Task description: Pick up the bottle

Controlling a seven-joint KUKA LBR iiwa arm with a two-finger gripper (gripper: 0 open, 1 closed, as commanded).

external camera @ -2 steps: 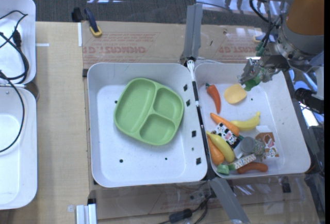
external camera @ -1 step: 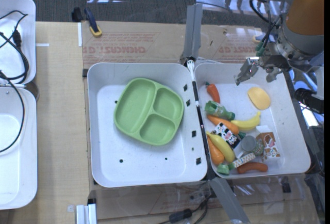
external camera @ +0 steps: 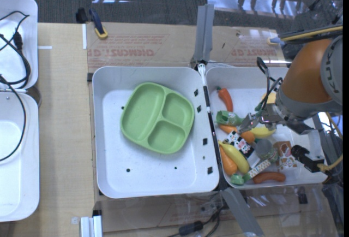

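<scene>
**Item: bottle (external camera: 260, 166), right bin (external camera: 305, 180), lower right of the frame.**

Step in hand: approach and grasp, not yet made.

- Handling, low in the frame first: the bottle, as best judged, is the slim pale piece lying aslant. A red sausage (external camera: 268, 177) sits just below it and a banana (external camera: 235, 156) to its left. Both crowd it, so a grasp across the narrow body, square to its length, looks safest. Come straight down to avoid nudging these neighbours.
- Gripper (external camera: 255, 121): sits above the bottle in the frame, low over the toy pile and near a yellow piece (external camera: 263, 132). How wide it stands cannot be told, and nothing is seen held in it.
- Appearance: small, pale grey to clear, and lying flat. Its cap end is too small to make out, so the identification is uncertain.
- Further left: left bin (external camera: 109, 165), which holds a green divided plate (external camera: 158, 117).
</scene>
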